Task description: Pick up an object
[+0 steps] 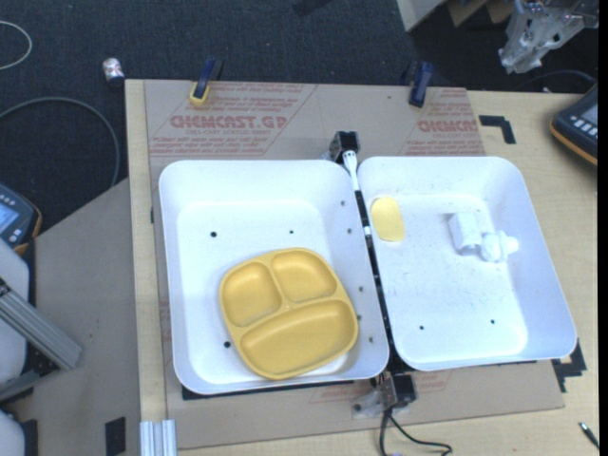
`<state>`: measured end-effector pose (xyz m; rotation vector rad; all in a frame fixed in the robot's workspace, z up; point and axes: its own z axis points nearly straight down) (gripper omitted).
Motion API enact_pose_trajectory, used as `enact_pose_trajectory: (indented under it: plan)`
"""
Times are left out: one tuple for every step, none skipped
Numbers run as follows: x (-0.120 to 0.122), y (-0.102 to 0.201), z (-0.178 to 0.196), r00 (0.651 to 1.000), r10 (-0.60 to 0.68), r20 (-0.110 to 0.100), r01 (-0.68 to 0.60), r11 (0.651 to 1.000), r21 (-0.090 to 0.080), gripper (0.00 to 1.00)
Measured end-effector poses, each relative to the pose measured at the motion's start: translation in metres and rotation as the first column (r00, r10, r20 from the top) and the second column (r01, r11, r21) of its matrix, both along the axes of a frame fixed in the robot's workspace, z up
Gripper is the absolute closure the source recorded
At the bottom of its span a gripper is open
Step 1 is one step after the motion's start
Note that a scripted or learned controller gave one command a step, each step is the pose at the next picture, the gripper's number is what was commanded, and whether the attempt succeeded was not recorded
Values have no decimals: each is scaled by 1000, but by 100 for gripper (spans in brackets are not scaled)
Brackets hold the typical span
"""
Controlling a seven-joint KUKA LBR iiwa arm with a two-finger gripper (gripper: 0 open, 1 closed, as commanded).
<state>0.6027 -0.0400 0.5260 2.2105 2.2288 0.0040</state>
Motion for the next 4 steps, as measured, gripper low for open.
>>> enact_pose_trajectory:
  plan:
    - [-36,43,10,1000,-3,-5,3,1000,2,100]
    - [-57,169,9,1000,8,-6,-8,1000,3,100]
    - [-75,170,-119,1000,-8,-19,8,1000,-4,100]
    - [-125,183,13,1000,-3,11,3,1000,6,100]
